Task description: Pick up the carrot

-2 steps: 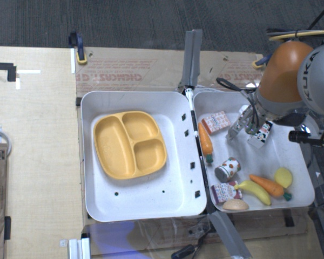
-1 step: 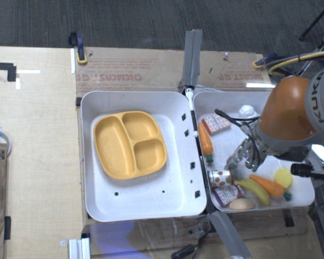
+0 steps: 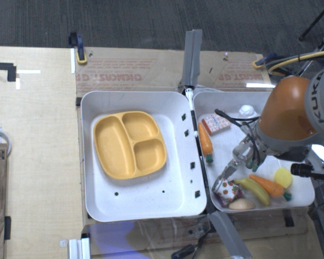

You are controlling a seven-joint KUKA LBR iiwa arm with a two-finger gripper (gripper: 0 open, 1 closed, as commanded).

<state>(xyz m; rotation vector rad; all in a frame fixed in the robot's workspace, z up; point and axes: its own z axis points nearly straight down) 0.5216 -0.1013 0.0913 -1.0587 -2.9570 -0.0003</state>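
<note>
Down at the frame's lower right, a banana [image 3: 255, 190] lies touching the carrot [image 3: 268, 185] in the right bin [image 3: 227, 100]; the gripper [image 3: 225, 174] hovers just left, fingers slightly apart, gripping nothing.

I see even, fairly bright overhead light, slightly cool. The two shallow white plastic bins [image 3: 89, 144] read near-overexposed on their floors, without hard glare. Shadows are soft and short: a faint one beneath the yellow three-compartment plate [image 3: 130, 143], a darker one under the grey arm with its orange band [image 3: 285, 109]. The dark carpet strip [image 3: 124, 12] along the top shows little detail. Focus is moderate overall; small items in the right-hand bin look soft and slightly pixelated. A bluish reflection sits at the bottom edge [image 3: 110, 236].
</note>
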